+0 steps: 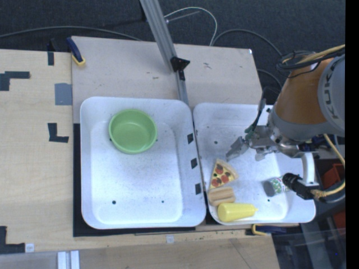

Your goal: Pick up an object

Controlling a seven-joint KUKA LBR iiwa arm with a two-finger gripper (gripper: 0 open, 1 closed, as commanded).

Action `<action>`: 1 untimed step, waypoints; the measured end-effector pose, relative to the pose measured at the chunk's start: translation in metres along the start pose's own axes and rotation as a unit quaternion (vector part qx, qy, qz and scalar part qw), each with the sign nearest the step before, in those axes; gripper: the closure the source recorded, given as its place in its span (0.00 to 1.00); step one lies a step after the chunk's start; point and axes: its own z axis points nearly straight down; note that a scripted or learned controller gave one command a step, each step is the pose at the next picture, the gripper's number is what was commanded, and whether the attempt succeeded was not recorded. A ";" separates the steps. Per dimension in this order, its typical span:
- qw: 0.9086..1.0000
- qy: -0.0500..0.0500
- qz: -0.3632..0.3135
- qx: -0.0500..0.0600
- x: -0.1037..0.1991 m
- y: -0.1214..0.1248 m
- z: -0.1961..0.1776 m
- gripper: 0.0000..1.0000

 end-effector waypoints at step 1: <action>1.000 0.000 0.000 0.001 -0.001 -0.008 0.052 0.00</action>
